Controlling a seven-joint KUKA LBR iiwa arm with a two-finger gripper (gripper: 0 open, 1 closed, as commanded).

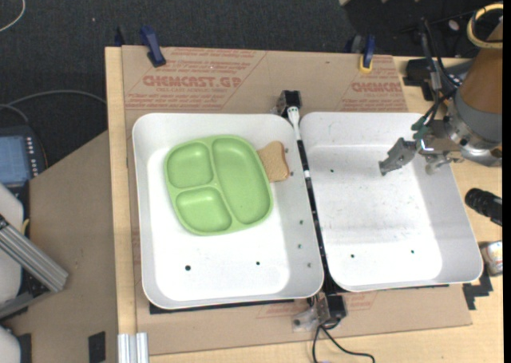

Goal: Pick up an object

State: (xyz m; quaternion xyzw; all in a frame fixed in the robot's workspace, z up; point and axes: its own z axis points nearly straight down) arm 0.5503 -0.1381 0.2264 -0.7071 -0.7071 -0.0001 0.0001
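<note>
A green three-compartment plate (217,184) lies in the upper middle of the left bin (231,274). A small tan block (275,161) rests against the plate's upper right rim, close to the divide between the bins. My gripper (415,160) hangs over the upper right part of the right bin (383,250), far from both objects. Its fingers (397,155) are spread open with nothing between them.
A black fixture (291,103) sits at the top of the seam between the bins. Blue and yellow clamps (152,46) hold the cardboard-covered bench at its far edge. Cables and dark parts lie off the bench's right side.
</note>
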